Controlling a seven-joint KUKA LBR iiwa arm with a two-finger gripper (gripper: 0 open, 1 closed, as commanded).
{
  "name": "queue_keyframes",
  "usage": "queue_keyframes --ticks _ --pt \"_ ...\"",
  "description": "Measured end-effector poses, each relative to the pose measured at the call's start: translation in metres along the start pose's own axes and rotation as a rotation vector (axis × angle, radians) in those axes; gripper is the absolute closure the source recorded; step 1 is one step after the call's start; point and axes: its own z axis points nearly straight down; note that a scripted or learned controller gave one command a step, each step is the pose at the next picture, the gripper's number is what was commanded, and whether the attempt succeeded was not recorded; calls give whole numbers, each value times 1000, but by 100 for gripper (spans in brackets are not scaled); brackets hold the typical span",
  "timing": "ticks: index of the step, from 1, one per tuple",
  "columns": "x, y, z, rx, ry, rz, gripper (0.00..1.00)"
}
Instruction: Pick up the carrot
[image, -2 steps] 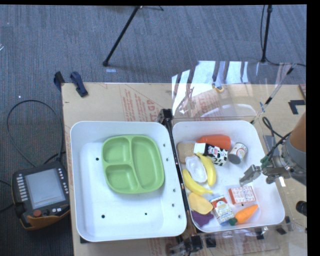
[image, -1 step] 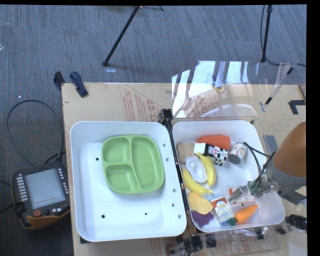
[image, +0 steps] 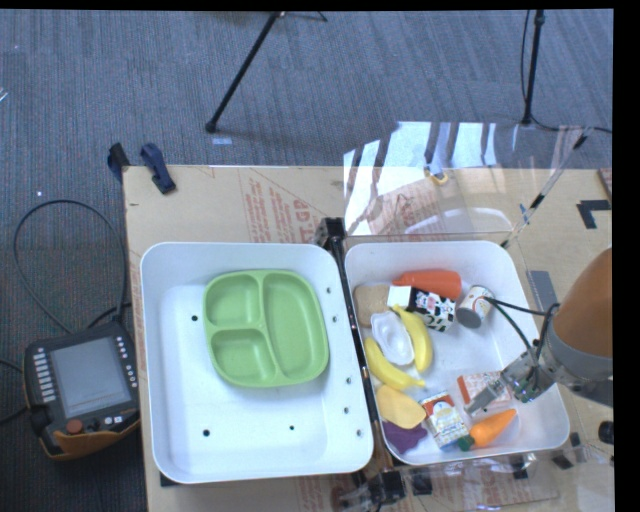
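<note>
The carrot (image: 493, 429) is sitting in the lower right corner of the right bin (image: 531, 275), lying on its side. Its long axis is running from lower left to upper right of the frame, with the green stub end pointing lower left toward the small carton (image: 446, 417) it's nearly touching, and the orange tip pointing upper right.

The gripper (image: 487, 399) is hovering just above and a bit left of the carrot, coming in from the right edge of the frame on the grey arm (image: 590, 335). It's too small and blurry to say how far open it is, so I can't tell. Nothing is visibly sitting in its grip.

Other stuff crowding that bin: two bananas (image: 400, 357), a cow-print milk carton (image: 430, 307), a can (image: 474, 305), and a bigger orange piece (image: 428, 282) near the top. The left bin (image: 180, 440) is holding a green divided plate (image: 267, 327). Both bins are resting on the tabletop (image: 240, 205), and a pendant controller (image: 82, 380) is lying on the floor at the lower left.
</note>
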Motion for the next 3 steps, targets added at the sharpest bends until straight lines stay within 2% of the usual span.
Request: queue_keyframes --ticks 1,2,3 --pt "-2 1 -11 -6 -1 10 100" --pt "-2 0 -11 -5 0 11 0" --pt "-2 0 -1 0 -8 -87 0"
